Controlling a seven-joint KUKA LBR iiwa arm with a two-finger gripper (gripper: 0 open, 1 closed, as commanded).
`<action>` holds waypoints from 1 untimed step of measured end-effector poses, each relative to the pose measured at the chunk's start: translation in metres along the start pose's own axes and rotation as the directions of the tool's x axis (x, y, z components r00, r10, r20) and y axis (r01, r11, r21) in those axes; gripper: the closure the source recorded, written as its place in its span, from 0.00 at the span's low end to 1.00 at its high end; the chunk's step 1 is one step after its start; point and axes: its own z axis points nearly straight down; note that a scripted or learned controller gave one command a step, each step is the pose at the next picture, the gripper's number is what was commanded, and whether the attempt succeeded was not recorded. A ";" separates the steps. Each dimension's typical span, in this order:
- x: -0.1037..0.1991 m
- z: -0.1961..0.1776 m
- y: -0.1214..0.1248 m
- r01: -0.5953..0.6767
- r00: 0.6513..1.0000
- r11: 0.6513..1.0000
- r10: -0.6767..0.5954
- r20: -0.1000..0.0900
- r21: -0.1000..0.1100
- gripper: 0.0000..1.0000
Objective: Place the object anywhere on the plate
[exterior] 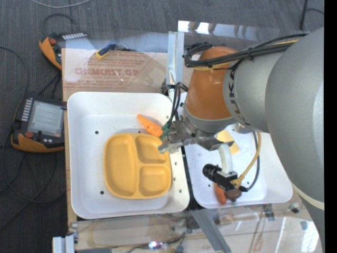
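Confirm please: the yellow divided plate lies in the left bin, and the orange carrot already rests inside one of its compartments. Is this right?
Not quite. In the camera view the carrot lies on the floor of the left bin, just beyond the upper right rim of the plate, not inside a compartment. The rest is right: the yellow divided plate does lie in the left bin.

Yellow plate, orange carrot, white bins, grey arm w/ orange band
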 end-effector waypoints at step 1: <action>0.000 0.000 0.000 0.000 1.000 1.000 0.000 0.000 0.000 0.00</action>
